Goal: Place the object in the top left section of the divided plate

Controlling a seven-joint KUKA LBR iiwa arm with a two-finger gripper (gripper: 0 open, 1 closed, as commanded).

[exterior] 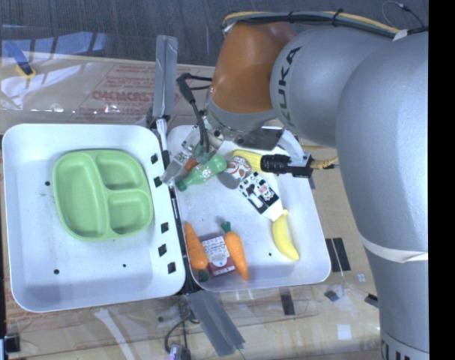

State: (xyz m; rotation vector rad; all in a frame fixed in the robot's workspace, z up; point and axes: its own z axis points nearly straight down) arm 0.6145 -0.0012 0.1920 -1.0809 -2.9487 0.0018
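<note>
Claw in the right bin grasps a green bottle; green plate in the left bin.

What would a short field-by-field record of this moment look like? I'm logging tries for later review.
left bin: holds the green divided plate, nothing on the plate
right bin: two carrots flanking a small red packet, a banana, a black-and-white cow-patterned item, a green bottle
arm: reaches over the top of the right bin
gripper: low at the right bin's upper left corner, by the green bottle
grasp: cannot tell
task state: nothing placed in the plate's top left section yet
</note>
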